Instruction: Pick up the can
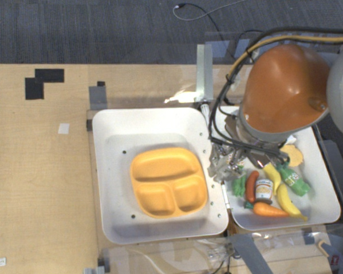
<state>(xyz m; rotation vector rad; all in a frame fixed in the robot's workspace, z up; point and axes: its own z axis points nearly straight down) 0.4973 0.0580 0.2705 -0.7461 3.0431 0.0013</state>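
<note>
Your counter (42, 186) is pale wood, dark carpet behind it, black square markers near its far left corner. Two shallow white bins sit side by side on it.

The arm (284, 90) comes in from your right, its orange band bulking over the far half of the right bin (330, 211). The jaws (226, 166) hang low at the seam between the two bins, by the right bin's left wall. Cables and metal clutter the tip; you cannot tell whether the jaws are spread or pressed together, and nothing is seen pinched in them.

The can (264, 190), a small cylinder with a pale label and a dark top, stands in the right bin, just right of the jaws and slightly nearer you, apart from them.

Around the can:
- a red sausage-shaped piece (252, 185) touching its left side, between can and jaws
- a small green item (238, 187) further left, almost under the jaws
- an orange carrot (270, 210) lying just in front of the can
- a yellow banana (284, 193) along its right side
- a green bottle-like item (294, 180) beyond the banana

Left of the jaws, the left bin (110, 165) holds a yellow divided tray (168, 181), three compartments, lying flat near the middle.
</note>
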